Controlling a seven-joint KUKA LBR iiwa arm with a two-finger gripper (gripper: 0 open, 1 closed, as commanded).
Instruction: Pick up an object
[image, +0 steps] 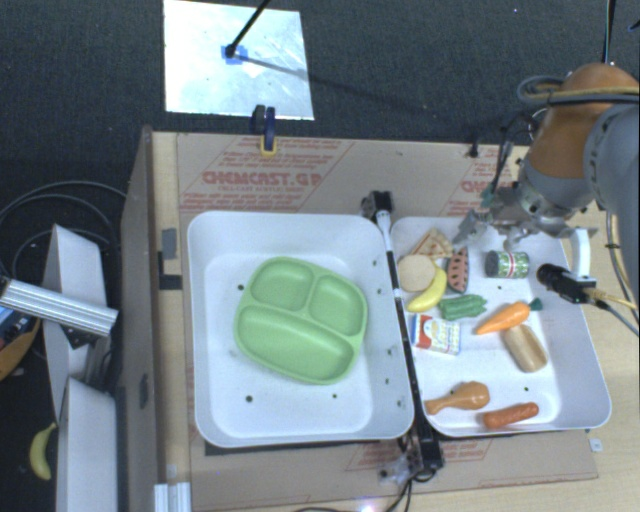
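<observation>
Gripper (492, 222), finger state indeterminate, hovers at the right bin's (585, 395) twelve o'clock. Nearest target: can (507, 264) (probably light, rigid, smooth), best pinched across its curved sides.

"CHEMCAST GP" — red print, mirrored — on brown board (262, 172)

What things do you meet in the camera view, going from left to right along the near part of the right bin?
Milk carton → chicken drumstick → red sausage. The bread roll lies farther back, right of the carton.
</observation>
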